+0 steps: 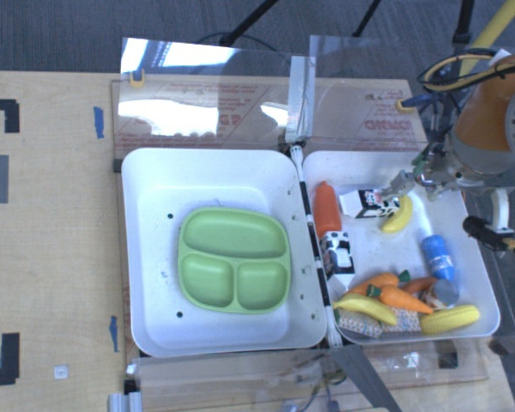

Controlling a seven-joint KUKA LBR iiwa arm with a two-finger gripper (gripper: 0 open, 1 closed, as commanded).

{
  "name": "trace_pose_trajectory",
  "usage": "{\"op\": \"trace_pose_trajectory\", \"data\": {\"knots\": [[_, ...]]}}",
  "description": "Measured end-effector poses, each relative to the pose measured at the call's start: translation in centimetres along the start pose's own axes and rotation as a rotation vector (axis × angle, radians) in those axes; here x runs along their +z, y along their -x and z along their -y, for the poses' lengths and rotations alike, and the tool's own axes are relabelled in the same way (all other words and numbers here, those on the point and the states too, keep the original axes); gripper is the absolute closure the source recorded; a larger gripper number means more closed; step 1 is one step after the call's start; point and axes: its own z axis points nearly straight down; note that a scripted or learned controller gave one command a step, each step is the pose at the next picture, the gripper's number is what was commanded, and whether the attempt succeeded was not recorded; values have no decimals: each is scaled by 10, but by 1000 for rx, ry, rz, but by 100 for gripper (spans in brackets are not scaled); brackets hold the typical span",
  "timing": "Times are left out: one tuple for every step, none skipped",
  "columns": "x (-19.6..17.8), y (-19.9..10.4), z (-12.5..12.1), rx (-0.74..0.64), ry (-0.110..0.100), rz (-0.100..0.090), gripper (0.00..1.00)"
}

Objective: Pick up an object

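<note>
Wooden surface [43, 256] carries two white bins. Left bin [146, 196]: green divided tray [234, 260], parked alone. Right bin [485, 303]: my pick stock, namely bananas, carrot [401, 298], blue bottle [437, 257], orange cylinder [327, 208]. Claw [409, 183] hangs beside small banana [397, 217]; I cannot tell its spread.

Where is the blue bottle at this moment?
In the camera view, the blue bottle lies in the right bin, near its right wall, above the carrots and below the small banana.
</note>
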Motion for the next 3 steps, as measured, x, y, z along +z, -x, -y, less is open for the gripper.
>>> {"op": "trace_pose_trajectory", "data": {"knots": [[-14, -2, -5, -3, 10, -4, 100], [-14, -2, -5, -3, 9, -3, 0], [1, -3, -11, -31, -8, -7, 0]]}}
